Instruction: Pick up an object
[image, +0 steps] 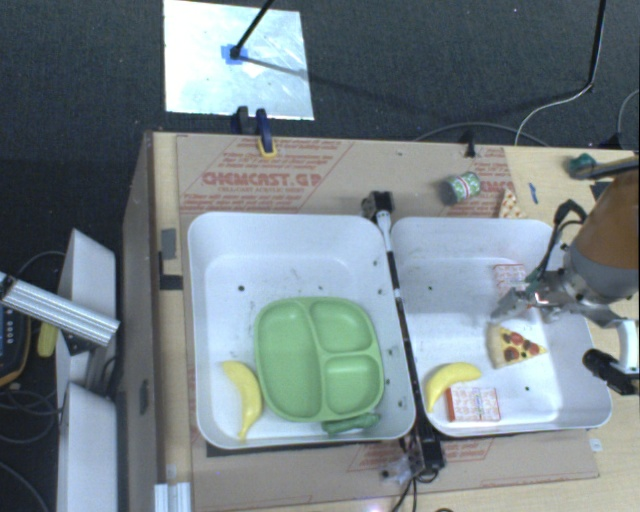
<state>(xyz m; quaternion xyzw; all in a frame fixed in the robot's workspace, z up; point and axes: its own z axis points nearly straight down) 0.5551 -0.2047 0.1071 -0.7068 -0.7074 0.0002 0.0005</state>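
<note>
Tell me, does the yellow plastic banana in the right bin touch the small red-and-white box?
Apart. The camera view shows white bin floor between the yellow plastic banana and the small red-and-white box.

Arm (612, 245): orange band, grey collar beneath it. Wrist end carries silver metal gripper (527, 298) hardware. Black cable loops off the arm at 10 o'clock. White bracket with black part at 5 o'clock.

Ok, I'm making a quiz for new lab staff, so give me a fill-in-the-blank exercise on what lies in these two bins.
1. The green divided plate lies in the ____ bin.
2. Each bin holds one yellow ____.
3. The gripper hovers just above the ____ slice.

Missing words: left; banana; pizza
</note>
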